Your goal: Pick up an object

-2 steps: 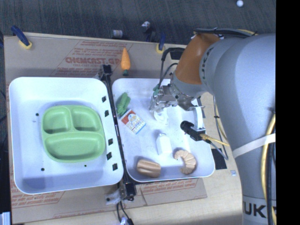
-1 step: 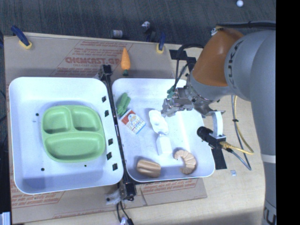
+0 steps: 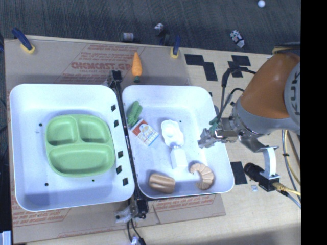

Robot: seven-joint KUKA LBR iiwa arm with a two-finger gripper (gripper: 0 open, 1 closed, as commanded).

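Risk: tool (image 3: 207, 138) sat over the right bin's (image 3: 217, 111) right rim, so a straight drop could hit the rim or close on nothing. Whether it was spread or closed, cannot tell; nothing visibly held. Near front edge of that bin lay a croissant (image 3: 203, 174) and a brown bread roll (image 3: 161, 182), croissant nearest the tool. Further back, white scoop (image 3: 172, 137) mid-bin, small packet (image 3: 144, 132), green piece (image 3: 134, 112) toward the far left corner. Loose, close-packed items could slip or get nudged.

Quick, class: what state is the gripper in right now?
Gripper: at the right bin's right edge; open or shut cannot be told, and nothing is seen between its fingers.
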